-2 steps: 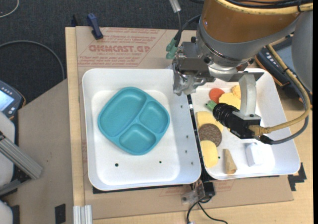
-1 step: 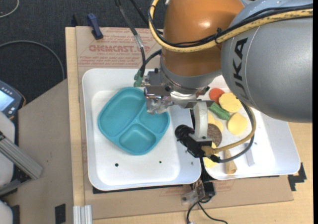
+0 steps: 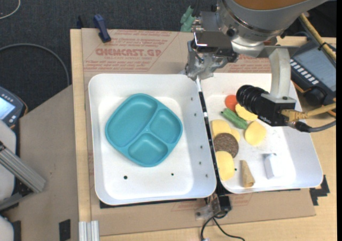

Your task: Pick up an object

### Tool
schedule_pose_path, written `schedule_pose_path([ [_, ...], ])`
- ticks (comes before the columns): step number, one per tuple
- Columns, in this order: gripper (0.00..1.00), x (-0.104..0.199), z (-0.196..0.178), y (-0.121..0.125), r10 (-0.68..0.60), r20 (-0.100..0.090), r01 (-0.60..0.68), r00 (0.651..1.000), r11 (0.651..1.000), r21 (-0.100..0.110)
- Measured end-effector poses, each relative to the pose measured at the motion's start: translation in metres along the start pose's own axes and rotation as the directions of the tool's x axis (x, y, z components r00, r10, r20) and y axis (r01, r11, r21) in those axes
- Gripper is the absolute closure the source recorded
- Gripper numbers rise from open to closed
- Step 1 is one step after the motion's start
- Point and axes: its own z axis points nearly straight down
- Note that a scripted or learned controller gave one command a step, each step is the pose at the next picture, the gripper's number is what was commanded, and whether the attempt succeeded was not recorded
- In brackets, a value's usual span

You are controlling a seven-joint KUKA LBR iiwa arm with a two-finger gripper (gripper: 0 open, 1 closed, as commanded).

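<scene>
At the top centre of the frame the tool [image 3: 200, 69] hangs over the far end of the divide between the two bins; whether it is spread or closed, or has hold of anything, I cannot tell. The left bin [image 3: 101, 127] holds a teal divided plate [image 3: 143, 129]. In the right bin [image 3: 304, 154] lie a red piece [image 3: 231, 101], a green piece [image 3: 235, 117], yellow pieces [image 3: 255, 133], a brown round cookie [image 3: 225, 142], a tan cone [image 3: 246, 173] and a small grey block [image 3: 269, 165]. A black cylinder [image 3: 261, 103] on a white bracket reaches over that bin.
</scene>
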Motion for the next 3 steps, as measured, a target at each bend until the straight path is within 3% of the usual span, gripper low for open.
schedule_pose_path([
  [1,1.0,0.025,0.138,0.084,0.001,0.012,-0.001,1.0,1.0,0.026],
  [2,1.0,0.025,0.041,0.019,-0.003,0.002,0.003,1.0,1.0,0.01],
  [3,1.0,0.059,0.101,-0.003,-0.004,0.01,0.004,1.0,1.0,0.028],
])
